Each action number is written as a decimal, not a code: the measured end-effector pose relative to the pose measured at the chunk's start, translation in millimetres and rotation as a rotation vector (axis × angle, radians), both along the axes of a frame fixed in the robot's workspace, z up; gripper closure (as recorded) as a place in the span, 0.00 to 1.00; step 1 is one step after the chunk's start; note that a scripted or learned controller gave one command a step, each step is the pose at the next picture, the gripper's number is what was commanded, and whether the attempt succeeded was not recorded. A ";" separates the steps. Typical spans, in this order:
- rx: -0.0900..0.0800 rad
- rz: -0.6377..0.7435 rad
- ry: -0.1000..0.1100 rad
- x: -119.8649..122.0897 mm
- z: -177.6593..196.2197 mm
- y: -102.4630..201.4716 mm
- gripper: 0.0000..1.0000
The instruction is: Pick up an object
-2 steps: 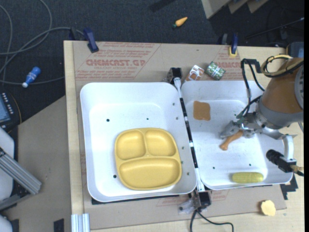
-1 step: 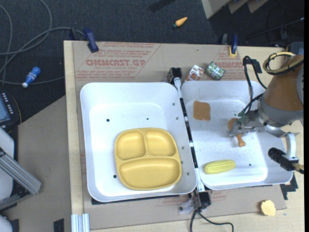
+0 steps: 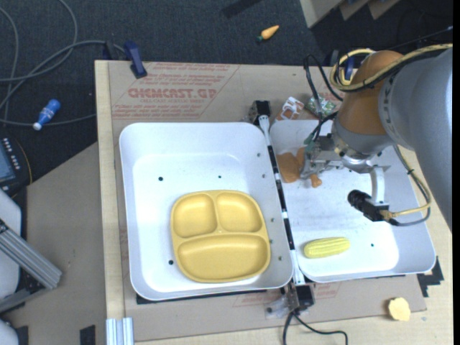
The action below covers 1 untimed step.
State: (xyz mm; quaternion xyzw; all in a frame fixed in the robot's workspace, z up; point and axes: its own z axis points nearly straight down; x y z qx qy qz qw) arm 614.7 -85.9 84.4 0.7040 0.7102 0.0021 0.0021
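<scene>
Camera view, contents of bench. Right bin (image 3: 410,254): one yellow corn cob (image 3: 326,247), short, ridged, lying lengthwise near the bin's front edge, apart from everything else. One brown-orange object (image 3: 290,165) against the bin's left wall, toward the back; its shape is partly hidden by the gripper (image 3: 314,169). One small orange piece sits just beside the gripper tip; what it is cannot be told. The gripper is lowered into the back-left part of this bin, next to the brown-orange object; finger state cannot be told, and nothing can be seen held. The arm (image 3: 402,99) covers the bin's back-right corner and blocks sight of it. One black cable end (image 3: 366,205) hangs over the bin's middle.

Left bin (image 3: 136,149): one yellow divided plate (image 3: 219,236), three compartments, resting toward the front edge.

Bench surface: one yellow lump (image 3: 398,308) at the front-right corner; one blue clamp (image 3: 135,60) at the back-left corner.

Floor: one blue bottle (image 3: 47,113); one orange scrap (image 3: 269,32).
</scene>
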 end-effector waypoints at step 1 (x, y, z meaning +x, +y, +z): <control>0.002 -0.003 -0.002 -45.4 106.8 43.8 1.00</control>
